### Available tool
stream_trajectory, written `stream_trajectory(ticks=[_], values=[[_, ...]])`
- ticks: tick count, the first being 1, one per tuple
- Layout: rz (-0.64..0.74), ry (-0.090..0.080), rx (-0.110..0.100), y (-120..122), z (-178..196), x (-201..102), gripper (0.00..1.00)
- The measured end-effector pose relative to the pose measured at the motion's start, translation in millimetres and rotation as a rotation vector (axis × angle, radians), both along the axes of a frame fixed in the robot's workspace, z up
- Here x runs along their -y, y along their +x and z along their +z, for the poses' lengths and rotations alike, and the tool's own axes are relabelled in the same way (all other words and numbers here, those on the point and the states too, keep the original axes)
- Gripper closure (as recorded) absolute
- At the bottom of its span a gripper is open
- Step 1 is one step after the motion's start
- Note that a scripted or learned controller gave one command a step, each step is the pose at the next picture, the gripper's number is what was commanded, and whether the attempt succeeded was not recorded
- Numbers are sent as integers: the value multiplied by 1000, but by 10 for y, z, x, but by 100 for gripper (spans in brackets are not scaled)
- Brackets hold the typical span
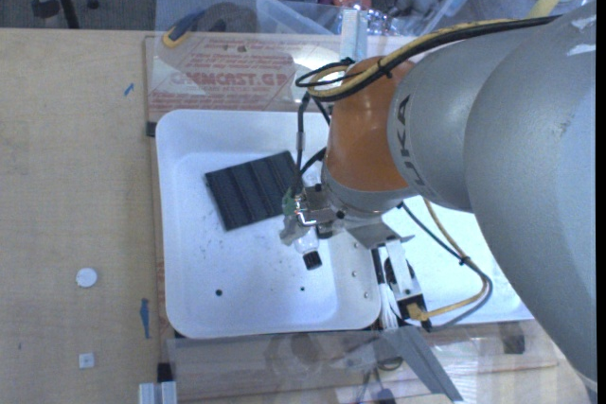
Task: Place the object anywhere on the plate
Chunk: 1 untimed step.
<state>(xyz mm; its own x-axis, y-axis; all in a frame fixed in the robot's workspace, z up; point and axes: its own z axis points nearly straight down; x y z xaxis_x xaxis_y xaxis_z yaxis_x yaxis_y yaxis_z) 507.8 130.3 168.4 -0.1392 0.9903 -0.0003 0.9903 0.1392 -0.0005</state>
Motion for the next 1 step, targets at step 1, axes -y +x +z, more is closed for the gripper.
stream_trajectory(ticks=[1], values=[[215, 0, -5, -298, -184, -846, 100]])
